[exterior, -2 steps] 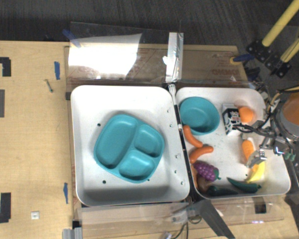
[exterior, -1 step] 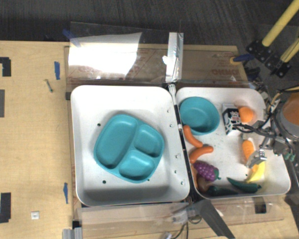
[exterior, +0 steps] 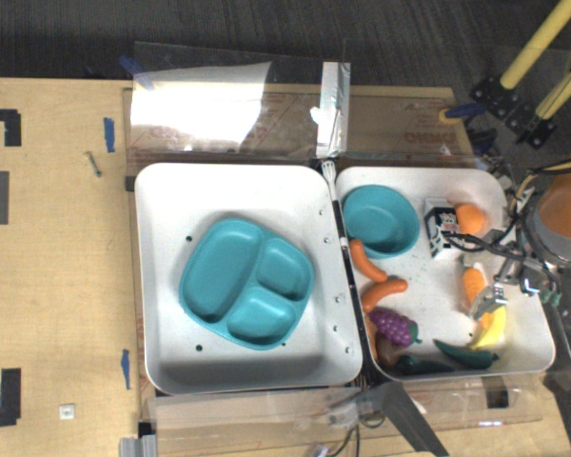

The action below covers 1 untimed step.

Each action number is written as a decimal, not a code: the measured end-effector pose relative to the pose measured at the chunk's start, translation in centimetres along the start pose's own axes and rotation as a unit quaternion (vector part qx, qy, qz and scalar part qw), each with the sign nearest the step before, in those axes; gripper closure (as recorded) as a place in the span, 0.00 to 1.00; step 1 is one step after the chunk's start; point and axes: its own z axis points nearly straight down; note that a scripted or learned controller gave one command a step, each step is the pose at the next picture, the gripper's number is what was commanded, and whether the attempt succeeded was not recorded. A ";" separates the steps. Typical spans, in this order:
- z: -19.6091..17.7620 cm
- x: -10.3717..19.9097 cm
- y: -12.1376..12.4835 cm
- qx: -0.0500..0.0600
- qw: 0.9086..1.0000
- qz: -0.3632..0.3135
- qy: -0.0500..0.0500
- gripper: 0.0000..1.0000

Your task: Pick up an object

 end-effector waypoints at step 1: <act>1.1 2.9 -0.7 0.000 1.000 0.009 0.014 0.00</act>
